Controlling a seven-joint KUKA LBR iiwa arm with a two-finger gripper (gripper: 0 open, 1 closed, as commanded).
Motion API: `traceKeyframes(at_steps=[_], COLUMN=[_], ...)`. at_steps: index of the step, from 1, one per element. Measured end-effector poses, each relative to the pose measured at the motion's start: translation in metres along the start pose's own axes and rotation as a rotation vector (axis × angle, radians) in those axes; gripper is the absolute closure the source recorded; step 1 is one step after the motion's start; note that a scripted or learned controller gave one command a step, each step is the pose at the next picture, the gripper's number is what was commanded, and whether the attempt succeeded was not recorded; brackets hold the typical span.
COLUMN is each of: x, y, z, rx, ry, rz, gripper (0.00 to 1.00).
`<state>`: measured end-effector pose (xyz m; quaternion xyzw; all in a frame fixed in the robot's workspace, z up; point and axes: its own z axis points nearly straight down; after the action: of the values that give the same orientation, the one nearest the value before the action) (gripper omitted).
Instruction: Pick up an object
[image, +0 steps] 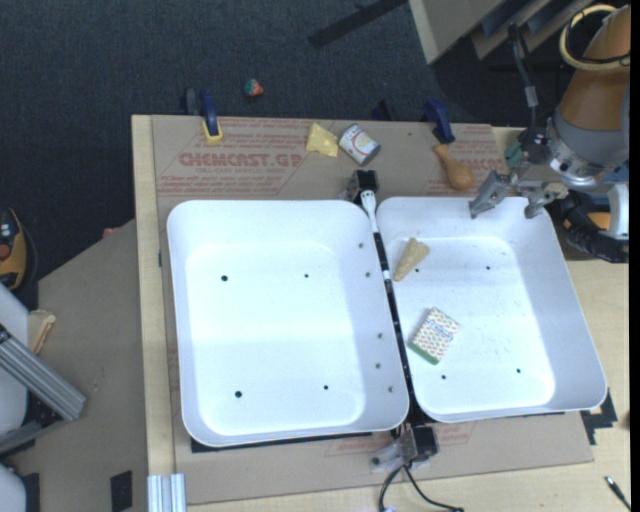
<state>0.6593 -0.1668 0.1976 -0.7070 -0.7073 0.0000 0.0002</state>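
In the right bin lie two objects: a tan wedge-shaped piece near its upper left corner, and a small speckled block with a green edge lower down near the divider. My gripper hangs over the right bin's far rim, at the upper right. Its two grey fingers are spread apart with nothing between them. The wedge sits well to the left of and below the gripper.
The left bin stands beside the right one. On the board behind the bins lie a yellow piece, a small white box and a tan wooden object. Blue clamps hold the board's far edge.
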Motion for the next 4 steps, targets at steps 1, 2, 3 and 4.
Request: traceKeyframes(at_steps=[1, 2, 3, 4], x=[0.073, 0.144, 0.138, 0.227], y=[0.006, 0.010, 0.008, 0.008], z=[0.120, 0.004, 0.002, -0.045], rx=[0.008, -0.014, -0.005, -0.008], ry=[0.005, 0.002, -0.001, 0.001], rz=[-0.005, -0.008, -0.001, -0.008], gripper=[0.00, 0.00, 1.00, 1.00])
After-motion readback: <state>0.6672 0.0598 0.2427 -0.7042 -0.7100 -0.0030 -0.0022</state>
